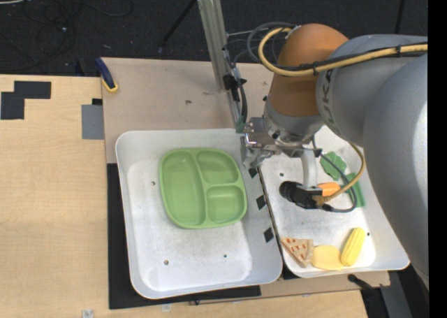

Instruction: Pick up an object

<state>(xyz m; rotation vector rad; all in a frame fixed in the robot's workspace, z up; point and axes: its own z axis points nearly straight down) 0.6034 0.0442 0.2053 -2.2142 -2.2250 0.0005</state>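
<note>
The likeliest things to lift lie in the right bin (383,236): a yellow corn cob (353,245), a pale yellow lump (323,258) touching it, and a pizza slice (296,248) just beside that, all 3 crowded into the bin's near corner. They look like light, stiff plastic toys, smooth enough to slip. I judge the corn cob best taken across its narrow middle, where its ribbed sides should give purchase. The flat slice lies low against the bin floor and offers little but its edges. The green plate (203,188) in the left bin (195,254) is probably light too, yet it is wide and shallow, so only its rim would serve. The pincer (253,150) hangs under the arm (307,93) over the seam between the 2 bins, toward their far half and well apart from the 3 toys. Whether it is open or closed I cannot tell, as the wrist covers it. The arm also hides much of the right bin's far end, where a green piece (335,164) shows only in part and cannot be identified.
</note>
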